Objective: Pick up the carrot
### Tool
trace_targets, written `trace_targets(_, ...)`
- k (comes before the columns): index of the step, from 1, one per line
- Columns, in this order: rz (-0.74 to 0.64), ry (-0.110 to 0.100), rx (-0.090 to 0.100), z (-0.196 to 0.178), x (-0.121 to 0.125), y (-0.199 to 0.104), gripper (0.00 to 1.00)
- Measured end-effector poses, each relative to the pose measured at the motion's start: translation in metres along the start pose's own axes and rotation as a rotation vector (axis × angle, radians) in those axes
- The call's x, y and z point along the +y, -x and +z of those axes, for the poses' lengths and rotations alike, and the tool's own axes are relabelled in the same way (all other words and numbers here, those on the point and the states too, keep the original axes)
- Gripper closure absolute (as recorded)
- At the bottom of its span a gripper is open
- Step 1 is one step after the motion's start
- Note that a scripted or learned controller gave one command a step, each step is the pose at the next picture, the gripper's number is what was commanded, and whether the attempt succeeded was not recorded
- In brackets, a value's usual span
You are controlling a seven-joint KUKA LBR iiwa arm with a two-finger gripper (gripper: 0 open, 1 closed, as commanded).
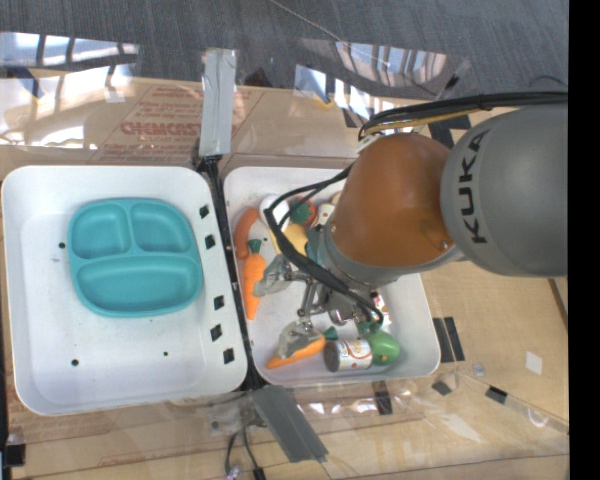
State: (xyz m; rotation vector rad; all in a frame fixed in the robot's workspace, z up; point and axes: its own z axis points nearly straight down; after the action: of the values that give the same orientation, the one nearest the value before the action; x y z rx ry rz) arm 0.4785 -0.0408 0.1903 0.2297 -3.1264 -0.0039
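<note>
The gripper [298, 300] hangs low in the right bin [412, 308], positioned among the clutter for a grasp. The carrot [251, 273] lies at its 9 o'clock, against the bin's left wall. Jaw state cannot be determined.

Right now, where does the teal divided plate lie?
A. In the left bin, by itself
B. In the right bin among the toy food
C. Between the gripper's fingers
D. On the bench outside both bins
A. The teal divided plate lies flat on the floor of the left bin, while the carrot and other toy food sit in the right bin under the arm.
</note>
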Motion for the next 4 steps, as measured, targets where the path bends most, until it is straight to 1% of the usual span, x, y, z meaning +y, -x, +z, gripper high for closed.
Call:
trace_targets(1,0.184,-0.001,-0.002,0.079,-0.058,0.036,0.0)
trace_targets(2,-0.081,-0.007,-0.027,0.093,-0.049,0.002,0.0)
trace_targets(3,-0.09,-0.005,-0.019,0.085,-0.047,0.001,1.0)
trace_targets(4,-0.443,-0.007,-0.012,-0.004,-0.016,0.049,1.0)
